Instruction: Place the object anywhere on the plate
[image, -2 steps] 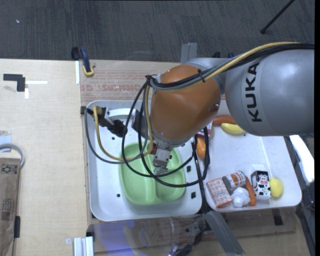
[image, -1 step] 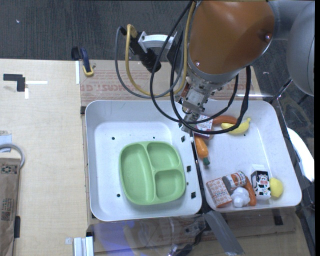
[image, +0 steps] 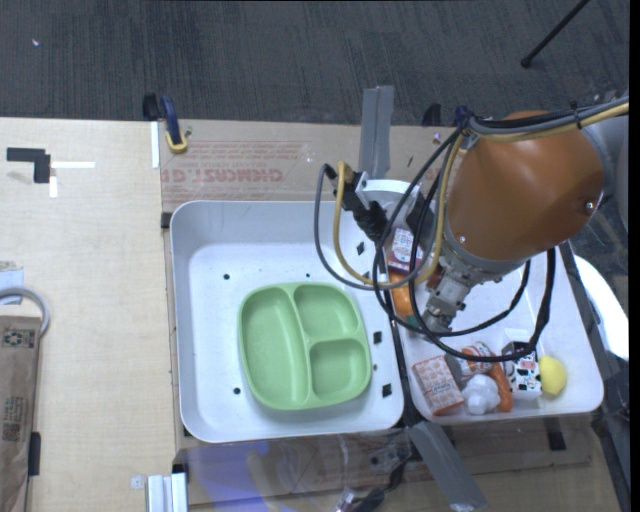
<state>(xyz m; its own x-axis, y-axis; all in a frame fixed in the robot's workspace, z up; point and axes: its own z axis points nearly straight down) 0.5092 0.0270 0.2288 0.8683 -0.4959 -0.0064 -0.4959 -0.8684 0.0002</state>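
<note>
A green divided plate (image: 303, 344) with three compartments lies in the left bin (image: 205, 300), and nothing rests on it. My arm's orange band fills the upper right and hangs over the right bin (image: 585, 392). The gripper (image: 412, 312) sits low beneath the wrist at the right bin's left side, mostly hidden by cables. An orange thing (image: 401, 300) shows right beside it. In the right bin's front lie a small orange carton (image: 437, 384), a white and orange toy (image: 487, 391), a black-and-white piece (image: 522, 374) and a yellow ball (image: 552, 375).
A cardboard sheet (image: 250, 165) lies behind the bins. The wooden bench top (image: 80, 260) stretches left, with a brown paper bag (image: 18, 400) at its edge. Yellow and black cables (image: 335, 240) loop over the divide between the bins.
</note>
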